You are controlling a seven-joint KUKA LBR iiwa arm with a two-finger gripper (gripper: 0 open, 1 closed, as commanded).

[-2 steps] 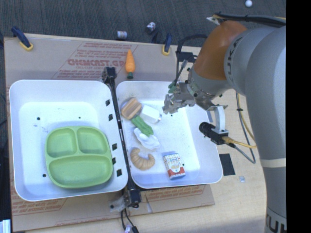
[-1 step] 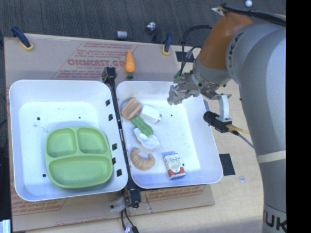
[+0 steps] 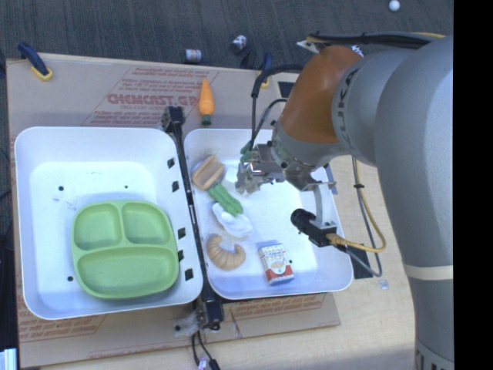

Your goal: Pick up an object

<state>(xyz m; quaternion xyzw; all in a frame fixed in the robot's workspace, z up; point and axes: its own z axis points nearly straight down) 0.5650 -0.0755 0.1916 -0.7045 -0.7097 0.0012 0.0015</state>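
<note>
The arm (image 3: pixel 370 99) reaches over the right bin (image 3: pixel 327 272), while the left bin (image 3: pixel 31 206) holds a green tray (image 3: pixel 123 249). The hand (image 3: pixel 254 174) hovers above the right bin's upper middle, apparently in the approach step with nothing between its fingers; whether they are spread I cannot tell. Candidates lie just below and to its left: bun (image 3: pixel 207 173), green piece (image 3: pixel 226 200), croissant (image 3: pixel 225 253) and small carton (image 3: pixel 275 263), so the next move calls for centring over one and descending.

Two white bins (image 3: pixel 46 206) (image 3: pixel 323 272); one green tray (image 3: pixel 123 249); one hot dog bun (image 3: pixel 208 173); one croissant (image 3: pixel 226 253); one green vegetable (image 3: pixel 226 200); one small carton (image 3: pixel 275 263); one carrot (image 3: pixel 206 99).
</note>
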